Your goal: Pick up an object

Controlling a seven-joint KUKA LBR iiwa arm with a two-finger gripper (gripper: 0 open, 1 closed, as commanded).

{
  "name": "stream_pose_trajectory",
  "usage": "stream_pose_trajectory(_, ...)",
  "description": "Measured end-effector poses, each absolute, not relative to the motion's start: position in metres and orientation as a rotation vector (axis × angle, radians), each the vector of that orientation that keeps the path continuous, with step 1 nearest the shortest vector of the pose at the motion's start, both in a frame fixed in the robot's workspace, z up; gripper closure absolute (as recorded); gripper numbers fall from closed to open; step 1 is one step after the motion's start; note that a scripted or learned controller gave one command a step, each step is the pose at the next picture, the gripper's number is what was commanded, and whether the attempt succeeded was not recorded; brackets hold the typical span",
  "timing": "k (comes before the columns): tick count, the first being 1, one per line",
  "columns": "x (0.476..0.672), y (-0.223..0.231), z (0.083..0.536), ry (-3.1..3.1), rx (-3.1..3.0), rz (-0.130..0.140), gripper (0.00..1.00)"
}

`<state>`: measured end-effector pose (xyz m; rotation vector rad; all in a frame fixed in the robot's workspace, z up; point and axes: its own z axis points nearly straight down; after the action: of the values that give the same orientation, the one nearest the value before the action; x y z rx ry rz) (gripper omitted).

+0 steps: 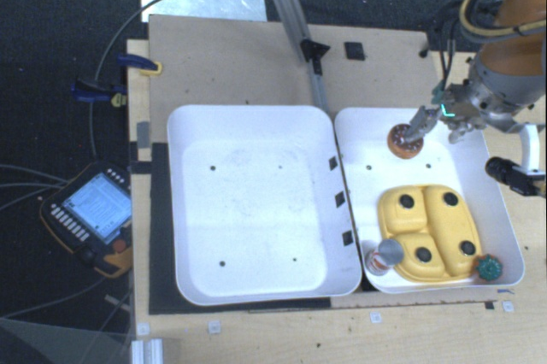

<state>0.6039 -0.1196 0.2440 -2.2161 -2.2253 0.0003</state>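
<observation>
Doughnut-shaped toy [405, 141], brown and round, lies on the floor of the right bin [363, 136], in that bin's upper part, right of centre in the frame. It rests flat, apart from the other contents.

The tool [425, 125] sits directly at the toy's upper right edge, reaching in from the right of the frame. One grey finger [420, 123] slants down to the toy and appears to touch it. Whether the tool is wide, narrow or closed on the toy cannot be determined at this resolution.

Task status: approach appears complete; grasp is not confirmed. The toy looks seated on the bin floor, so the lift remains outstanding.

Orientation: the toy is circular in outline, with no evident long axis and no pointing direction. Its flat face is turned upward. Judged from this, any approach angle around the rim should serve equally.

Other contents, lower in the same bin: a yellow four-pad block [429, 232], a grey-capped item [382, 255] at its lower left, and a small teal object [488, 268] at its lower right. The left bin [188, 132] occupies frame centre on the counter [222, 55].
</observation>
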Motion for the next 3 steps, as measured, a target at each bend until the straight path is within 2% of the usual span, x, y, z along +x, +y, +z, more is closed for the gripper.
stream_pose_trajectory(1, 0.605, -0.12, 0.245, -2.227, -2.217, -0.002, 0.0)
stream_pose_trajectory(2, 0.608, -0.118, 0.203, -2.224, -2.218, 0.002, 0.0)
stream_pose_trajectory(3, 0.6, -0.114, 0.157, -2.222, -2.218, 0.002, 0.0)
